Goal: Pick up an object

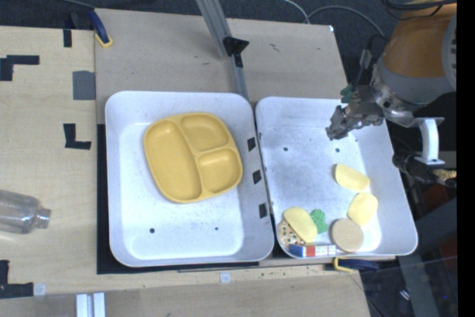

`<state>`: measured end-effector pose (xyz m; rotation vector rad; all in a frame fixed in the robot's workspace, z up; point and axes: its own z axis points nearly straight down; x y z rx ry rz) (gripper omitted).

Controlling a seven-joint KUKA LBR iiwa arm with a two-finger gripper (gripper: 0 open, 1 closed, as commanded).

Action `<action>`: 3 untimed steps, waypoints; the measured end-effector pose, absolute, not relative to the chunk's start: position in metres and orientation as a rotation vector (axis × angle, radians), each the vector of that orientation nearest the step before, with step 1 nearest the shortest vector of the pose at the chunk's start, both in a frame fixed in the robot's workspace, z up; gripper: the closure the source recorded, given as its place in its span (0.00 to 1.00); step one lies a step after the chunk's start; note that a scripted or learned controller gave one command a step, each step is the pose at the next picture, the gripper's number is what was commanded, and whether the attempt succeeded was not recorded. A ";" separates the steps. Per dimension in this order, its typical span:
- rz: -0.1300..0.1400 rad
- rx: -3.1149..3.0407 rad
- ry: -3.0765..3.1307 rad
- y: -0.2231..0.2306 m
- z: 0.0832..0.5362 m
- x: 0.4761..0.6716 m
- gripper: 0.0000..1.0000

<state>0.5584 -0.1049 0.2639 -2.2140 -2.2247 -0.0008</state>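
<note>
Gripper (338, 126) of the grey arm hangs over the upper part of the right shallow white bin (297, 122), and I cannot tell if it is open or closed; nothing is visible in its grasp. The things to pick lie well apart from it, in the lower right corner of this bin: a pale yellow oval piece (352, 177), a second yellow piece (362, 208), a tan round disc (346, 234) and a yellow piece (300, 223) beside a small green thing (318, 219). Because they lie close together near the bin wall, I judge that a descent could push one against another or strike the rim, and the smooth rounded shapes may slip out.
</note>
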 end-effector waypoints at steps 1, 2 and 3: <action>0.007 -2.222 -2.219 -0.134 0.232 0.575 1.00; 0.006 -2.214 -2.221 -0.092 0.202 0.545 1.00; 0.001 -2.223 -2.221 -0.123 0.219 0.548 1.00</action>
